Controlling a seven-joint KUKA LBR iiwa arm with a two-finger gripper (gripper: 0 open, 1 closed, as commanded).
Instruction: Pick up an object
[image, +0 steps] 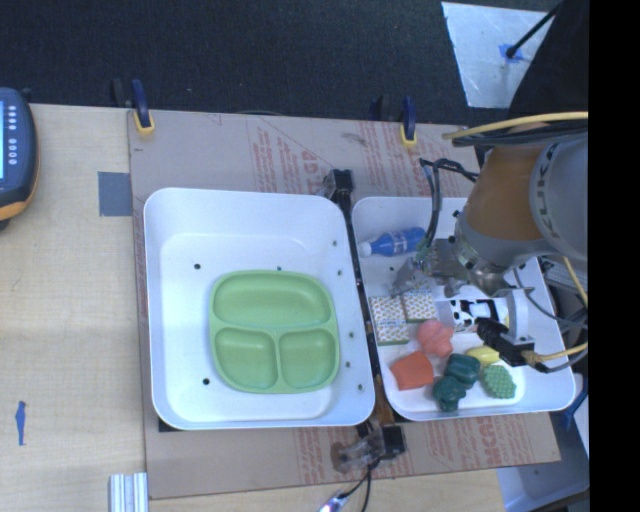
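The left bin (160, 300) holds a green divided plate (272, 330); my gripper (432, 268) is over the right bin (560, 395), grip unclear.

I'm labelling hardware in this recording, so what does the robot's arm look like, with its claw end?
The arm is a thick, rounded grey body with a broad orange band above the wrist. Black cables loop along its near side, and a yellow cable arcs over its top. The wrist end is darker metal, carrying a black-and-white block. The claw is small, grey and metallic; its details are too blurred to tell.
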